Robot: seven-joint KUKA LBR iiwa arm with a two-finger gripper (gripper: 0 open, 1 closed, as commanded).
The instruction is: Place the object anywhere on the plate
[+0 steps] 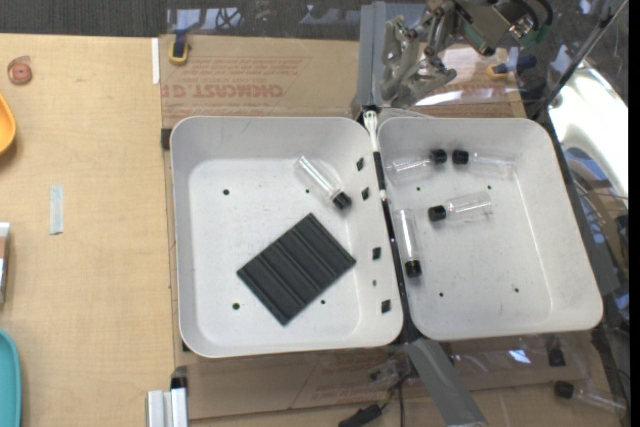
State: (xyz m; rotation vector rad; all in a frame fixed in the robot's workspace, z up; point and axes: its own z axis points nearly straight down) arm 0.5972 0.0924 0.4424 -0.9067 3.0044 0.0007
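Observation:
A black ribbed plate (296,268) lies flat in the left bin (200,215), turned at an angle. A clear vial with a black cap (322,181) rests just beyond the plate's far corner, apart from it. The right bin (540,245) holds several more clear capped vials: two near the far wall (420,162) (480,158), one in the middle (462,210), and one along the left wall (408,240). My gripper (412,65) hangs above the bench behind the bins, over the divide between them. It is open with nothing between its fingers.
Brown cardboard (260,85) lies behind the bins. On the wooden bench to the left are an orange object (5,130), a small grey strip (56,210) and a teal object (8,380). Cables and the arm's body crowd the upper right.

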